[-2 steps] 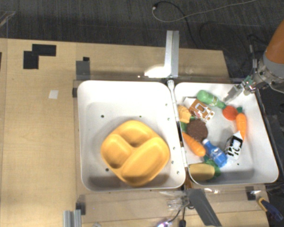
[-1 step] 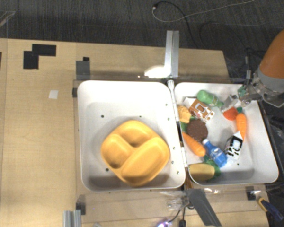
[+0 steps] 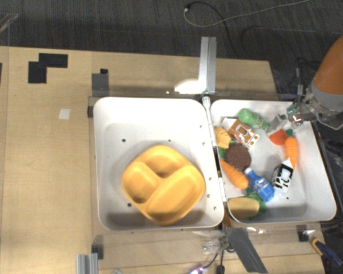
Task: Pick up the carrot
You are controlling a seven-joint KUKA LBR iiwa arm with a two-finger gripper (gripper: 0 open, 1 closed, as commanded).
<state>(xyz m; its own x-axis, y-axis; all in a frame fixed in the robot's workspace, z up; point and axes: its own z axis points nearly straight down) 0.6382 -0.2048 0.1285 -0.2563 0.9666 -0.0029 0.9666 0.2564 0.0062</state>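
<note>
**Two bins on the bench, carrot in the right one**

Pale wooden bench (image 3: 40, 170) fills most of the view, with dark carpet beyond its far edge and a thin cable lying on that carpet. Two shallow white bins sit side by side on the wood, parted by a metal rail.

Left bin (image 3: 111, 124) holds one thing, a yellow divided plate (image 3: 163, 182), lying toward its near right part.

Right bin (image 3: 314, 193) is crowded. Along its left side are a small yellow piece, a printed orange-and-white box (image 3: 242, 132), a dark brown round item (image 3: 238, 156) and an orange wedge-like piece (image 3: 235, 176). A green item (image 3: 250, 117) lies near the far wall. At the near wall sits a yellow-and-green piece (image 3: 245, 207), with a blue item (image 3: 259, 185) and a black-and-white item (image 3: 283, 176) just beside it.

Carrot (image 3: 291, 150), orange and upright in the picture, lies in the right part of this bin, with a small red item (image 3: 278, 137) touching or just beside its far end.

Arm's gripper (image 3: 293, 116) hovers over the far right corner of the right bin, just beyond the carrot's far end. Whether its fingers are wide or narrow, I cannot tell; nothing shows between them.
</note>
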